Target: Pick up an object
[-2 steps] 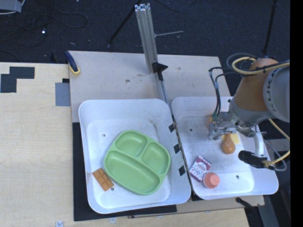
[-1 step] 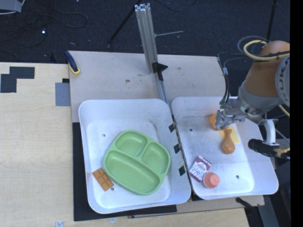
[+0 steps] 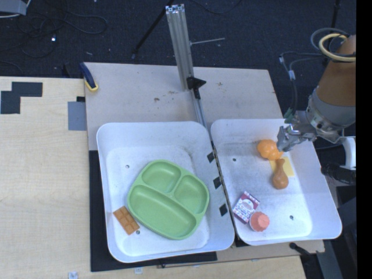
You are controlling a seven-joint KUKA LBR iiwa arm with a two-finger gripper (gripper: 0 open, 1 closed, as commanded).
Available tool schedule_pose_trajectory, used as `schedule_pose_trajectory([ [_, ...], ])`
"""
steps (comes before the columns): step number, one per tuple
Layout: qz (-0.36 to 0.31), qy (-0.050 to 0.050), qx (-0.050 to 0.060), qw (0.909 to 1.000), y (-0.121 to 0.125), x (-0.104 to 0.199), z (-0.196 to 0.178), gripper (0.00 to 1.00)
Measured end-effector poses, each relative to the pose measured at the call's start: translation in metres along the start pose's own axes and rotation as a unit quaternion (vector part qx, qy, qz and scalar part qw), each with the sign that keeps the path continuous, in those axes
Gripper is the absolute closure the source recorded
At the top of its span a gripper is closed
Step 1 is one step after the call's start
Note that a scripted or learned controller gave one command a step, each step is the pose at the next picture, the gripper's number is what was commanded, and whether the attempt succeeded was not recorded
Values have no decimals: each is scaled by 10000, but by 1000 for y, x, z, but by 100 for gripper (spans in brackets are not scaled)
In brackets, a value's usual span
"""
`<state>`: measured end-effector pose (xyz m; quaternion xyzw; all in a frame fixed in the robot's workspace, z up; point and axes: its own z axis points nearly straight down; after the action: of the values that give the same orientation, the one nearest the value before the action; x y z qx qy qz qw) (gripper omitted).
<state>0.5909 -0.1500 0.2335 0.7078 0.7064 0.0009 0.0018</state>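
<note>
The gripper (image 3: pixel 286 139), grip state unclear, hangs just right of the orange ball (image 3: pixel 268 149).

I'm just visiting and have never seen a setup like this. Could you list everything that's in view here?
left bin: one, white, left side of the bench
right bin: one, white, beside it on the right
divided plate: one, green, in the left bin
waffle-like block: one, orange-brown, left bin, near the plate's lower left edge
round fruit: one, orange, upper part of the right bin
pear-shaped piece: one, brown, right bin, below the orange fruit
small carton: one, red and white, lower right bin
round piece: one, reddish, next to the carton
metal post: one, silver, behind the bins
arm: one, grey with orange band, reaching in from the right
gripper: one, grey, over the right bin beside the orange fruit
</note>
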Motion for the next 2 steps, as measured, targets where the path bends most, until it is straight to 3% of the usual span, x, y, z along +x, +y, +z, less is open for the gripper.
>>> schedule_pose_trajectory([
  [1, -7, 7, 21, 10000, 0, -1, -7, 100],
  [2, -36, 21, 40, 10000, -9, 54, 0, 100],
])
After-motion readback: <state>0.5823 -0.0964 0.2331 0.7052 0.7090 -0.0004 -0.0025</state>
